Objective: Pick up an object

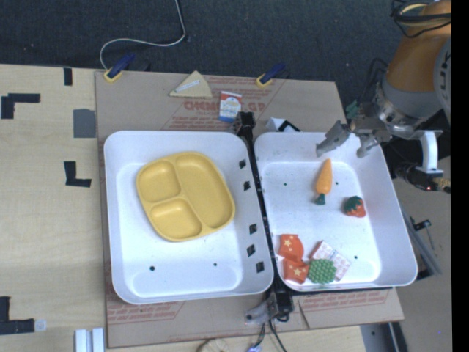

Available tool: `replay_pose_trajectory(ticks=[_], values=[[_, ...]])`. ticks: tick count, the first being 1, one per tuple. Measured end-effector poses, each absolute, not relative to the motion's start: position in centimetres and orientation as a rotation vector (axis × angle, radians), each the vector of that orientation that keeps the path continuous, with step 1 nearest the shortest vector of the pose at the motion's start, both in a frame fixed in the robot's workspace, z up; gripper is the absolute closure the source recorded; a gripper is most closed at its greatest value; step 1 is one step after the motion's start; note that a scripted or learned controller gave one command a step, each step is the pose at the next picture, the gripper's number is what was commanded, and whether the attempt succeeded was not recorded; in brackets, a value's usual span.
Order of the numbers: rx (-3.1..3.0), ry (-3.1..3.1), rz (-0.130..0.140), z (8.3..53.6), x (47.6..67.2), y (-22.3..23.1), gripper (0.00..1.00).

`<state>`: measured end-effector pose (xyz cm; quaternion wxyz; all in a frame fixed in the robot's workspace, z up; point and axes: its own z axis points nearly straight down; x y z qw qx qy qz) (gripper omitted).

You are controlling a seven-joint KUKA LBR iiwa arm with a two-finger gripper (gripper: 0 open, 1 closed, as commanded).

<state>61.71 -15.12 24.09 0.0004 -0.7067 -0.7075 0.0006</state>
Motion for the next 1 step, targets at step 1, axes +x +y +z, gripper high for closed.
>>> replay_pose_trajectory(ticks=[1], values=[[-2.222, -2.223, -0.002, 8.66, 60.79, -15.78, 0.0]])
